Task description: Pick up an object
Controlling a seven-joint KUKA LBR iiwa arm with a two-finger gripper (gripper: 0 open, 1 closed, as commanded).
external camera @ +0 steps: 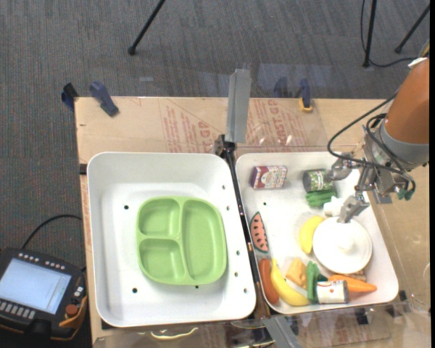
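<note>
Camera view: gripper (pixel 346 210) over right bin (pixel 390 267), finger spread indiscernible (nothing seen held); white round lid (pixel 342 246) just below it, green pickable item (pixel 320 199) beside, likely next target.

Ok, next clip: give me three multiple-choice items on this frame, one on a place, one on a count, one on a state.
1. Where is the green tray?
A. left bin
B. right bin
C. on the floor

2. How many compartments does the tray have?
A. two
B. three
C. five

3. How does the white lid lie?
A. leaning on the bin wall
B. flat in the right bin, knob up
C. on the tray

Answers: 1 A, the tray sits in the left bin. 2 B, two small sections beside one long one. 3 B, it rests flat below the tool, next to the lemon.
</note>
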